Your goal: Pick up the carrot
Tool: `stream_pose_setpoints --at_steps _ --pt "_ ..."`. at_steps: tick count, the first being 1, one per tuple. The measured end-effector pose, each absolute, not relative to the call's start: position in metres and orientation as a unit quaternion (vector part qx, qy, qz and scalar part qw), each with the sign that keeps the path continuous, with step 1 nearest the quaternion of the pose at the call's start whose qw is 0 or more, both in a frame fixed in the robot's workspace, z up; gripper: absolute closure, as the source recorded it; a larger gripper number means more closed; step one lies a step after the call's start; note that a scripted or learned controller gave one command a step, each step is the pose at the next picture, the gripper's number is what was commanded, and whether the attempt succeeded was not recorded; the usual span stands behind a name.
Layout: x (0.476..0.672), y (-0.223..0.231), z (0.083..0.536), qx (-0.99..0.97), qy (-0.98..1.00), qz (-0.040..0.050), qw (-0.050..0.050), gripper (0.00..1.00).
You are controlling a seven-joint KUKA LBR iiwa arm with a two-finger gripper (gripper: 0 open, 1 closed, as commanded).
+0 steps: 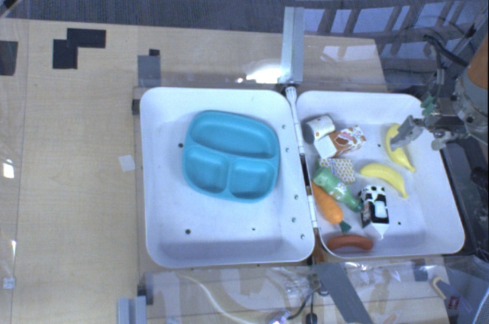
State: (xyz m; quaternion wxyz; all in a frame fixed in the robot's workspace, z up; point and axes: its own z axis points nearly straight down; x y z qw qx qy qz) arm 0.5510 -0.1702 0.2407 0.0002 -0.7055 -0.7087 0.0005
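The carrot [329, 206] is a short orange piece lying in the right bin [428, 231], close to its left wall. A green packet [337, 188] lies against the carrot's upper right side. My gripper [425, 133] hangs over the bin's far right side, well away from the carrot. It stands open with nothing between its fingers, and one finger [408, 130] reaches over a yellow banana [398, 149].
Around the carrot lie a red sausage [349, 242], a black-and-white carton [374, 206], a second banana [385, 178] and snack packs [341, 138]. A blue divided plate [229, 155] sits in the left bin [164, 231]. The bins share a raised wall [301, 177].
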Motion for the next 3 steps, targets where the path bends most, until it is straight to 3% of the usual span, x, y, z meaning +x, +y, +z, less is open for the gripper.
stream_pose_setpoints --at_steps 1,2,3 --pt "0.49 -0.208 0.336 -0.766 -0.643 0.0001 -0.002 0.0" --pt "0.49 -0.198 0.315 -0.867 -0.499 0.0007 -0.001 0.0" --pt "0.525 -0.132 0.284 -0.856 -0.517 0.0007 0.0 0.0"
